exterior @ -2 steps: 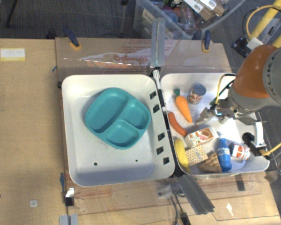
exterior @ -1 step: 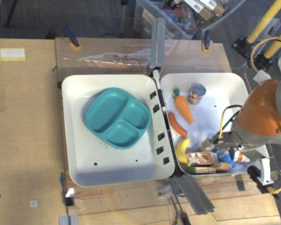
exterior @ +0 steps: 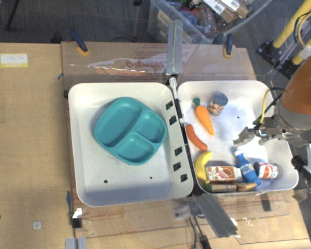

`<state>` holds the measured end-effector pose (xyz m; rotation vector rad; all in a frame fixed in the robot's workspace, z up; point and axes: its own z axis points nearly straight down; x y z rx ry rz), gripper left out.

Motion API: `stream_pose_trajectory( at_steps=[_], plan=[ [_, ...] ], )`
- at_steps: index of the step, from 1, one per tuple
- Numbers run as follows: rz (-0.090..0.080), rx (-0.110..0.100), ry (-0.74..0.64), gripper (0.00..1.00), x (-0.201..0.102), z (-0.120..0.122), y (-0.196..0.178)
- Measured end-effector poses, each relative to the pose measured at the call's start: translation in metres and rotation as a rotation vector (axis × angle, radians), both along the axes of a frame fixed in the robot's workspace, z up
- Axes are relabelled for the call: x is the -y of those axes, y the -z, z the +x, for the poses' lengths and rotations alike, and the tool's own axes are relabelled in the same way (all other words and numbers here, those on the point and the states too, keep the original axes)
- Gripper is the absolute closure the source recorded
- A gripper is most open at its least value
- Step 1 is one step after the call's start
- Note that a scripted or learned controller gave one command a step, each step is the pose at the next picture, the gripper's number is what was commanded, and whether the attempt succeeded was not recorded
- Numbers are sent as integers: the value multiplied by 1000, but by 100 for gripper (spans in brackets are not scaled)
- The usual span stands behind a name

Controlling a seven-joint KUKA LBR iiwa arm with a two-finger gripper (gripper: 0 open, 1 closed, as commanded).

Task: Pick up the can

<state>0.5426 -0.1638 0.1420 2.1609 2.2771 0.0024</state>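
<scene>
Upright, the can (exterior: 217, 104) stands in the upper middle of the right bin (exterior: 251, 87), just right of a carrot (exterior: 204, 119). Lower right, the gripper (exterior: 247, 137) hovers with fingers apart, clamped on nothing, well apart from the can. It could go wrong: descending here, it would likely catch the blue bottle (exterior: 246, 168) below instead. I count one can, two carrots, one banana (exterior: 201, 164), one box (exterior: 223, 173), one teal plate (exterior: 130, 130), two bins.

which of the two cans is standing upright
The blue-lidded can at the far side of the right bin, beside the carrot, stands upright. The red-and-white can at the near edge lies on its side.
</scene>
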Motion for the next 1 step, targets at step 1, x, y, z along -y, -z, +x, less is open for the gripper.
stream_pose_trajectory(
  at_steps=[1],
  plan=[
    [0,7,-41,0,34,-52,48]
  ],
)
